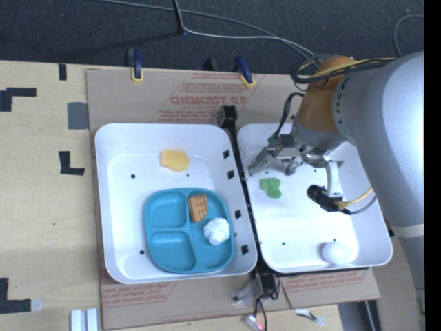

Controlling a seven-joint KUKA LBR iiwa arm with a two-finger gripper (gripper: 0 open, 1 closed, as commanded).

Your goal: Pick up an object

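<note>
a small green object (pixel 271 187) lies in the right bin (pixel 358 254), toward its left wall. the gripper (pixel 274 163) hangs just at its 12 o'clock, fingers spread apart with nothing between them. a white ball (pixel 337 252) sits well off at 5 o'clock. in the left bin (pixel 117 205), a blue divided tray (pixel 165 243) carries a waffle piece (pixel 198 207) and a white lump (pixel 216 231); a yellow piece (pixel 175 160) rests at the tray's 12 o'clock.
</note>
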